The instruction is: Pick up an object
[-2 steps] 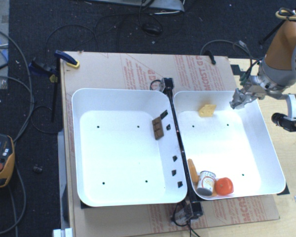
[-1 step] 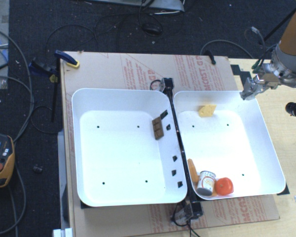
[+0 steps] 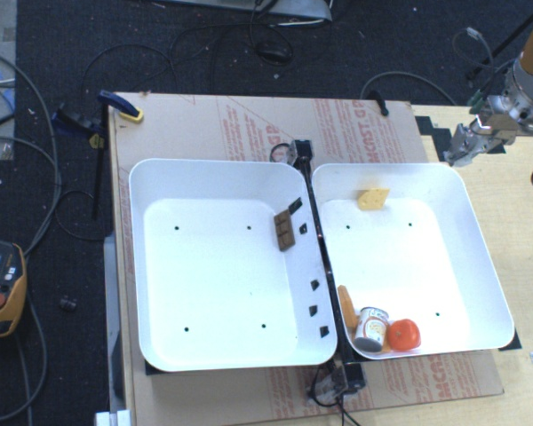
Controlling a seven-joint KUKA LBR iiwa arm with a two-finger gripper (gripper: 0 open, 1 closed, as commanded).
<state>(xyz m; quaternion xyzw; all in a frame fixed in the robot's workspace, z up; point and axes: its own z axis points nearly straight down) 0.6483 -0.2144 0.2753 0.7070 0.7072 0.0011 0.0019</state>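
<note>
Tomato (image 3: 404,334), red, is lying in the near corner of the right bin (image 3: 480,238), well apart from my gripper (image 3: 462,146). Small can (image 3: 370,328) is lying just beside the tomato, on its left. Carrot (image 3: 346,305), orange, is leaning along the bin's left wall, touching the can. Yellow wedge (image 3: 373,200) is sitting by the far wall of the same bin, the nearest item to my gripper. Brown block (image 3: 285,231) is resting on the right slope of the left bin (image 3: 160,185). My gripper is hovering outside the right bin, past its far right corner, above the bench (image 3: 213,122); whether it is apart or together I cannot tell.
</note>
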